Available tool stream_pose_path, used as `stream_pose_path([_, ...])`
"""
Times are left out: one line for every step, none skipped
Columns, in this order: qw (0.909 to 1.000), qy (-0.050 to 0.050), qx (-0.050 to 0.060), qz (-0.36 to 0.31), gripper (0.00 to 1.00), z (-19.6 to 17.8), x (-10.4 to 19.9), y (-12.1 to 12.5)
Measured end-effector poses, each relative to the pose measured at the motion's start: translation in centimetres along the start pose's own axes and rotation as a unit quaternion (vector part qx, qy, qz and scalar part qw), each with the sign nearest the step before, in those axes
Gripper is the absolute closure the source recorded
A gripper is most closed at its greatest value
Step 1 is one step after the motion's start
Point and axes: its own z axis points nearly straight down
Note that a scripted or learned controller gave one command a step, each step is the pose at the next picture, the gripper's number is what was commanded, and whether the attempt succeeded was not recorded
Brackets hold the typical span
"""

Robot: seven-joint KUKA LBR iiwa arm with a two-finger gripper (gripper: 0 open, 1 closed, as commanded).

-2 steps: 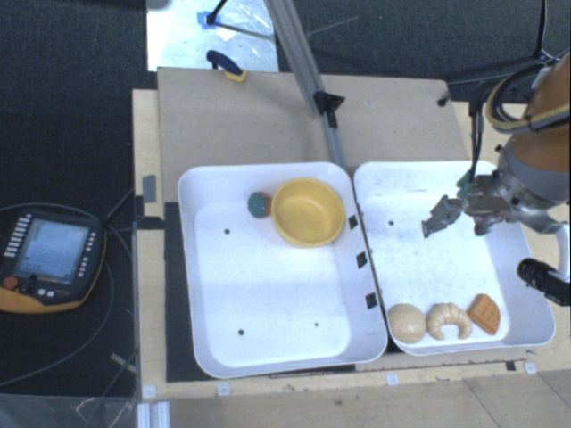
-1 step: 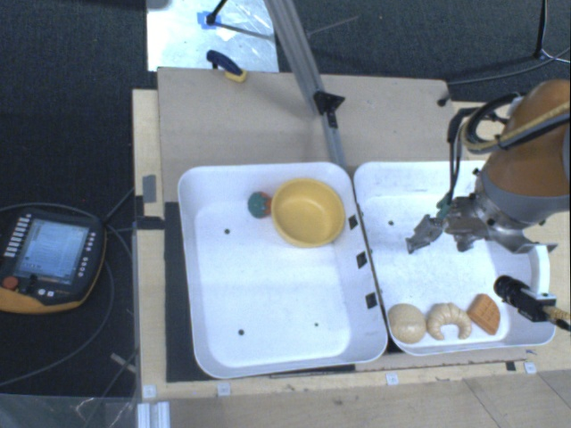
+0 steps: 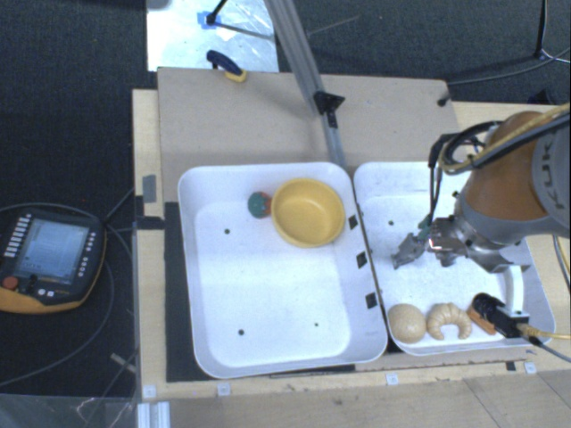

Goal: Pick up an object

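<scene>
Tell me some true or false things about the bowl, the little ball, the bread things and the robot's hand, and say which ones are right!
1. The yellow bowl sits in the left bin. True.
2. The small green ball is inside the bowl. False: it lies just beside the bowl, on the bin floor.
3. A croissant lies at the near edge of the right bin. True.
4. The gripper is holding the round bread roll. False: the gripper is above the bin floor, apart from the roll.
5. The roll is in the left bin. False: it lies next to the croissant in the right bin.
</scene>
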Motion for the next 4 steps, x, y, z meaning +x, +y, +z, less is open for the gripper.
stream_pose_path([1.0000, 0.000, 0.000, 0.000, 0.00, 5.8, 0.8, -0.2])
stream_pose_path([1.0000, 0.000, -0.003, 0.000, 1.00, 4.6, 0.8, 0.0])
stream_pose_path([1.0000, 0.000, -0.004, 0.000, 1.00, 0.2, 0.6, 0.5])
stream_pose_path([1.0000, 0.000, -0.005, -0.001, 1.00, -5.7, 1.3, 0.5])
